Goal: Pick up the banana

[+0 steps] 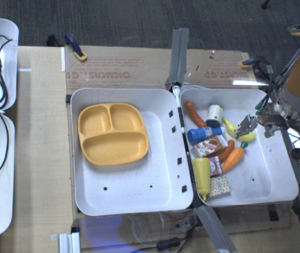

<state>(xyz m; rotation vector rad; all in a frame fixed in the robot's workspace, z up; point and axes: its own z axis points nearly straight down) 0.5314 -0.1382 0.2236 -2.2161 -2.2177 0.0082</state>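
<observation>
The yellow banana (231,127) lies in the right bin (266,186), near its middle and toward the far side. Its right half is partly covered by my gripper (246,126), which reaches in from the right and sits low over it. The gripper looks open, with one finger on each side of the banana's right part. I cannot tell whether they touch it. The banana rests on the bin floor.
Crowding the banana's left and near sides are a white can (215,112), a blue bottle (203,135), an orange carrot (233,158), a long sausage (195,114) and a yellow bottle (201,177). The left bin (129,194) holds an orange divided plate (113,133).
</observation>
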